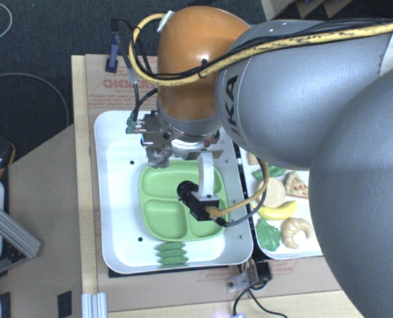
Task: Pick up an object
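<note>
Gripper (160, 155) is recorded low over the left bin (110, 197), at the far-left corner of the green divided tray (164, 207). From above it is largely covered by the wrist and the orange band (196, 52). Open vs. closed: cannot be told (the working end is hidden under the wrist). No grasp can be confirmed from this angle.

Candidate obj. for the pick is taken as the tray, being directly under the gripper. It is pale green and lies flat approx. mid-bin, somewhat toward the bin's right wall. A larger compartment is seen on its far side and a smaller one at near left. Its right part is covered by robot hardware.

Just in front of the tray's near edge, a ridged green piece (171, 252) is noted, close to the bin's front wall. Whether it touches the tray cannot be told.

The right bin (282, 252) is mostly covered by the grey arm (315, 144). In the strip left visible:
- a round tan disc (273, 191), w/ a pizza slice (297, 185) just beside it on the right
- a banana (280, 211), lying between the disc and a croissant (297, 231)
- a green leaf (269, 234), just left of the croissant, near the front-left corner

Both bins are seated on a tan bench top (83, 177).
</note>
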{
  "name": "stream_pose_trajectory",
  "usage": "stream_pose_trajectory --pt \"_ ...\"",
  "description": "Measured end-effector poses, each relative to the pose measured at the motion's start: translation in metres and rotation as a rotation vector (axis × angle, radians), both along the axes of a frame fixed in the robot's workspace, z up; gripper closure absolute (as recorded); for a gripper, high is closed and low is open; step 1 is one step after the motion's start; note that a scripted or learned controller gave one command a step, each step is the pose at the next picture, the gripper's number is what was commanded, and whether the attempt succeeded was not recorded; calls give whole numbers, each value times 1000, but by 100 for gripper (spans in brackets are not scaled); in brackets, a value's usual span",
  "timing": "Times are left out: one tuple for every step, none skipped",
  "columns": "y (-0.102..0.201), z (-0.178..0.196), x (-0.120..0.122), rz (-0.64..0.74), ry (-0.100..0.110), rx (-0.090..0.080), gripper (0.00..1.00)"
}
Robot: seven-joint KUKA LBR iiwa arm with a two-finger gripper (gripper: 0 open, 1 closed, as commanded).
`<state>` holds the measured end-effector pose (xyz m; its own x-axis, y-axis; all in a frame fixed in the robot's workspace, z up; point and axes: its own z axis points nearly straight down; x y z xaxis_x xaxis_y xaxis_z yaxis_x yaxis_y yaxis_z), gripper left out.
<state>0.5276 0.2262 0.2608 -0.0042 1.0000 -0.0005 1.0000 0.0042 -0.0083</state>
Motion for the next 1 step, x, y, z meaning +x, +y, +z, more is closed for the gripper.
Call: stream_pose_trajectory --pt "-3 -82 71 -7 -7 -1 100"
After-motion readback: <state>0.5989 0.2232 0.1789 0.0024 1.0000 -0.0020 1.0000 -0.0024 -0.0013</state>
